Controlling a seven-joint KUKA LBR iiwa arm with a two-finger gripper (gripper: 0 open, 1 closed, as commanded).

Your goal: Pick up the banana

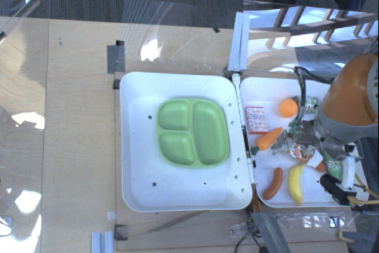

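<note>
I read the banana (295,184) at six o'clock of my pincer (303,140), long axis twelve-to-six; pincer state unreadable.

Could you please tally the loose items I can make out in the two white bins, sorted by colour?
Green: 1, the divided plate in the left bin.
Yellow: 1, the banana.
Orange: 2, the orange ball and the carrot.
Reddish-brown: 1, the sausage.
Red and white: 1, the small packet.
Total: 6. Some items under the arm are too hidden to identify.
</note>
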